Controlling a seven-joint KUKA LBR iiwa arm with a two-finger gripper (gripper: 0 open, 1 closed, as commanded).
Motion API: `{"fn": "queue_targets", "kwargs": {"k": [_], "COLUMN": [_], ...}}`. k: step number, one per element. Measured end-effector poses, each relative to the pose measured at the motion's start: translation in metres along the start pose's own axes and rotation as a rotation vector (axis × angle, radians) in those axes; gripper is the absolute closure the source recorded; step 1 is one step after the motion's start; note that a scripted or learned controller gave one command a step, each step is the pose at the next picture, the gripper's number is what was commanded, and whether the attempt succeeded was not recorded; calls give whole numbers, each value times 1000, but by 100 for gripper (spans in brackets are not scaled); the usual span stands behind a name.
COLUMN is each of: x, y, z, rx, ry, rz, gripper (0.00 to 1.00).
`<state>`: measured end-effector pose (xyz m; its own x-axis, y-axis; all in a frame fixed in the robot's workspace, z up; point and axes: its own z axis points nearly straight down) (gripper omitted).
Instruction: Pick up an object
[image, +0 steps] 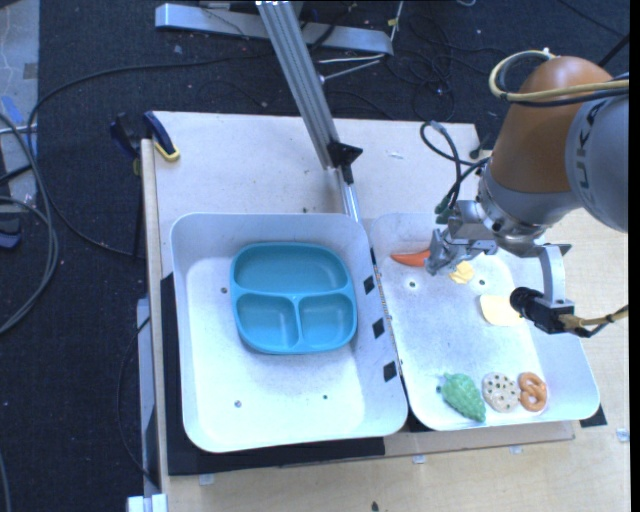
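Observation:
My gripper (447, 258) hangs low over the far end of the right bin (440, 320), its tips close above the floor. An orange carrot-like piece (409, 259) lies just to the left of the fingertips, touching or nearly touching them. A small yellow bit (463, 272) sits just to the right of the tips. Further toward the front lie a pale yellow slice (499, 309), a green leafy item (464, 395), a round cracker-like disc (499, 391) and a pretzel (532, 391).
The left bin (200, 330) holds a blue three-compartment tray (295, 297). A slanted metal pole (310, 90) descends to the junction between the bins. The arm's body (550, 140) looms over the right bin's far right corner.

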<state>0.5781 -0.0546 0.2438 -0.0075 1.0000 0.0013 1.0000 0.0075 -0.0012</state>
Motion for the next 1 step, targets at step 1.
{"fn": "queue_targets", "kwargs": {"k": [1], "x": [52], "y": [14], "z": [-6], "rx": [-4], "ry": [0], "rz": [-1], "gripper": [100]}}
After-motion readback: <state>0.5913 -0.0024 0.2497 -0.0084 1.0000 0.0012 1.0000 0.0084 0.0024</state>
